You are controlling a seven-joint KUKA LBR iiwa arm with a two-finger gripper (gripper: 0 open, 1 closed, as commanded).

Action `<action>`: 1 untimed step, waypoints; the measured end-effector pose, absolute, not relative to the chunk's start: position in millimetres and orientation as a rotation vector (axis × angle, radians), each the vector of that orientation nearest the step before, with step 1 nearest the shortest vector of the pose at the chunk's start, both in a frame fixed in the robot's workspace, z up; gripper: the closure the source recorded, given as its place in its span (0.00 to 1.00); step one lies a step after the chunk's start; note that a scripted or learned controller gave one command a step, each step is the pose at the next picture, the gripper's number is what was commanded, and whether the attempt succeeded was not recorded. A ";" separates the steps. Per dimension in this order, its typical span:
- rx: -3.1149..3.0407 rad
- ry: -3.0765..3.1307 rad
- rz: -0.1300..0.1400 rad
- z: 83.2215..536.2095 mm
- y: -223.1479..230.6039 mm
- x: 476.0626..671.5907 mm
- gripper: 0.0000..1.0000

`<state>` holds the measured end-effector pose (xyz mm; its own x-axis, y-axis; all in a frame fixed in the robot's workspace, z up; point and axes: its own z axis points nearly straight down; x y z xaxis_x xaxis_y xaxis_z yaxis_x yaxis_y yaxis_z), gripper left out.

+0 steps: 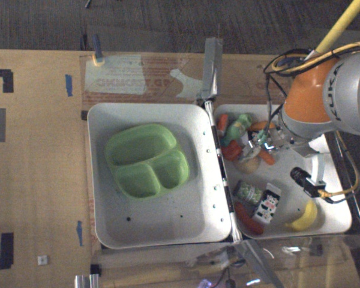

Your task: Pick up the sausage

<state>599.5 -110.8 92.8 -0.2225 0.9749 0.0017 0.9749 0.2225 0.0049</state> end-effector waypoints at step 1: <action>1.953 2.443 0.017 104.8 -112.7 604.1 1.00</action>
<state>604.1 -112.7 104.8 -0.2200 0.9755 -0.0043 0.9753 0.2201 0.0172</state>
